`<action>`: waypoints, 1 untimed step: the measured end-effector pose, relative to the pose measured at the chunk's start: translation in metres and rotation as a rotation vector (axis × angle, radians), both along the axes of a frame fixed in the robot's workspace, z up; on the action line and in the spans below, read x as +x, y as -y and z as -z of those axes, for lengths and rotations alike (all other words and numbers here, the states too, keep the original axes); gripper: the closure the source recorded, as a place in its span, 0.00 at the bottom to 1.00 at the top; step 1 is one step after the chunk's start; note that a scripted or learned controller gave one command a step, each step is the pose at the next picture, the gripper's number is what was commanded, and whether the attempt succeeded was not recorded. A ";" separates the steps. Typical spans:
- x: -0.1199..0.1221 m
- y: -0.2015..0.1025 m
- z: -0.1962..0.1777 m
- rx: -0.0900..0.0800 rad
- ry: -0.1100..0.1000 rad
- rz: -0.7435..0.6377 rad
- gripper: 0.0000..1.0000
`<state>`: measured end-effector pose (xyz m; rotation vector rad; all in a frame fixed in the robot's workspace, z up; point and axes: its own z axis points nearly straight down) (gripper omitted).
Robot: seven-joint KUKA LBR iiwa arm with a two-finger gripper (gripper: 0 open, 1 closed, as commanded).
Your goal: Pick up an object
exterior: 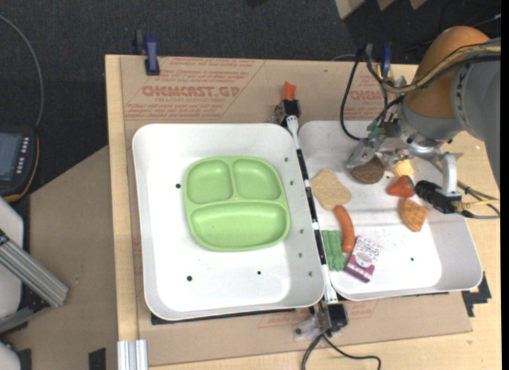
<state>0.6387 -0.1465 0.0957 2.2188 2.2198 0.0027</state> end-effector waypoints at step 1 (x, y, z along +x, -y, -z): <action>0.004 -0.091 -0.096 0.003 0.008 -0.010 1.00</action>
